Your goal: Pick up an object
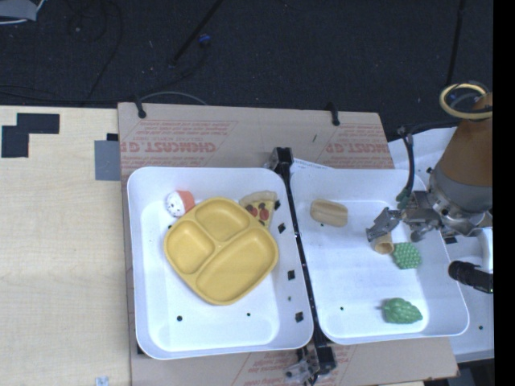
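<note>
My gripper [400, 232] hangs low over the right part of the right bin [354, 328], and its fingers stand open with nothing between them. A small tan cone-shaped piece [384, 246] lies just under the left fingertip [378, 231]. Beside that piece, just below the gap between the fingers, sits a bumpy light-green toy [407, 256]. A tan bread roll [328, 212] rests further left in the same bin. A darker green leafy toy [401, 311] lies near the bin's front right corner.
The left bin [161, 328] holds a yellow divided plate [222, 249], a white and orange toy [179, 203] at its upper left and a pizza slice toy [261, 207] at its upper right. A black divider [296, 248] separates the bins.
</note>
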{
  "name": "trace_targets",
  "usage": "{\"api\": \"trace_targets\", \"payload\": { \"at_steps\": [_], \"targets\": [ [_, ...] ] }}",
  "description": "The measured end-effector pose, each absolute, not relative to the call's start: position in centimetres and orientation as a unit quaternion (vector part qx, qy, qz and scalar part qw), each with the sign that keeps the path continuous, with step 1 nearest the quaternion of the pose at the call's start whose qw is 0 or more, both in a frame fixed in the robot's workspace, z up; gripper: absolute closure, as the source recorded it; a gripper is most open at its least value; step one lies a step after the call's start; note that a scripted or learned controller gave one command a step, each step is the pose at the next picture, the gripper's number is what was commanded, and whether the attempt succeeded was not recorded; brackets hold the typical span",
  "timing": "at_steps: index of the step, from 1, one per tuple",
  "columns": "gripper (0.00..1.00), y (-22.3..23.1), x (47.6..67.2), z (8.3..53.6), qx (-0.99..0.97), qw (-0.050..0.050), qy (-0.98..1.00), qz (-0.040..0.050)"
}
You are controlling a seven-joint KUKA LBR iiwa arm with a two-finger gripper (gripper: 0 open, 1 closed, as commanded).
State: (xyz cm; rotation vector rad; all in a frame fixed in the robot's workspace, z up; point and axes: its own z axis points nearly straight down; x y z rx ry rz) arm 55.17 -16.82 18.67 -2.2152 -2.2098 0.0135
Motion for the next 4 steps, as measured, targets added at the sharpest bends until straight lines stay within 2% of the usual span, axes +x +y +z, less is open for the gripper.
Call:
{"api": "trace_targets", "payload": {
  "at_steps": [1, 2, 3, 4],
  "targets": [
    [0.0, -16.8, 55.5, 19.4, -0.707, 0.0, -0.707, 0.0005],
    [0.0, -16.9, 55.5, 15.1, -0.707, 0.003, -0.707, 0.0018],
    [0.0, -17.1, 54.5, 9.0, -0.707, 0.004, -0.707, 0.0021],
    [0.0, -17.1, 54.5, 8.7, -0.708, 0.002, -0.707, 0.0011]
  ]
}}
